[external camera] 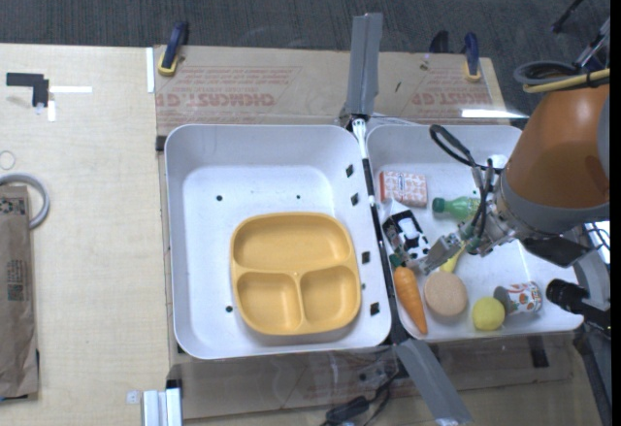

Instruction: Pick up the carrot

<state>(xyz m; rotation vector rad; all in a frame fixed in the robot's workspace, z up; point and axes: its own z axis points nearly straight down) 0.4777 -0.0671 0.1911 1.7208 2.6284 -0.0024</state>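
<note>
Lying against the left wall of the right bin [412,154], near its front-left corner: the carrot [409,299], orange, thick end toward the back, tip toward the front rim. Touching or just beside it on the right, a round tan disc [446,296]. Farther along the front edge, a yellow lemon [488,314], then a small tipped can [522,298] toward the front-right corner. Just behind the carrot's thick end, against the same wall, a black-and-white toy [406,233]; behind that, an orange-pink packet [404,187]. Mid-bin, a green bottle [453,207] on its side.

Hanging low over the middle of the right bin, the gripper [439,255], just behind the tan disc and near the carrot's thick end, with a yellow piece [452,261] right beside it. No telling whether released or clenched, nor whether touching the yellow piece. Nothing seen held; carrot resting on the bin floor. Behind the gripper, the arm [568,152] covering the bin's right side.

Little open room around the carrot: wall on the left, disc on the right, toy behind. Bare floor mostly toward the back-left corner.

In the left bin [252,167], a yellow divided plate [293,271] toward the front, well apart from the carrot across the two walls.
</note>
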